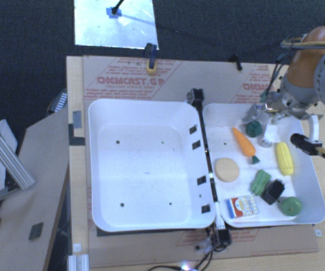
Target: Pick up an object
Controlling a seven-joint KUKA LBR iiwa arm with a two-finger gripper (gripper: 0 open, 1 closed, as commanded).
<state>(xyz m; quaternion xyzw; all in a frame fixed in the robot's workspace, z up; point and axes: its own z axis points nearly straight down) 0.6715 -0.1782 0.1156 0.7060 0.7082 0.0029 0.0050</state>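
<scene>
My gripper (pixel 260 124) is down in the back part of the right bin (pixel 309 176), with the grey arm and its orange band rising behind it at the right edge. It stands open. A grey finger (pixel 250 116) and a pale finger (pixel 270 134) flank a small dark teal object (pixel 255 129) that rests on the bin floor. An orange carrot (pixel 243 141) lies just left and in front of the gripper. A yellow corn cob (pixel 285 157) lies to its right front.
Nearer the front of the right bin lie a tan round disc (pixel 227 169), a green piece (pixel 260 181), a black block (pixel 273 191), a green apple (pixel 290 206) and a small printed box (pixel 242 206). The left bin (pixel 145 162) adjoins it across a black-clipped divider.
</scene>
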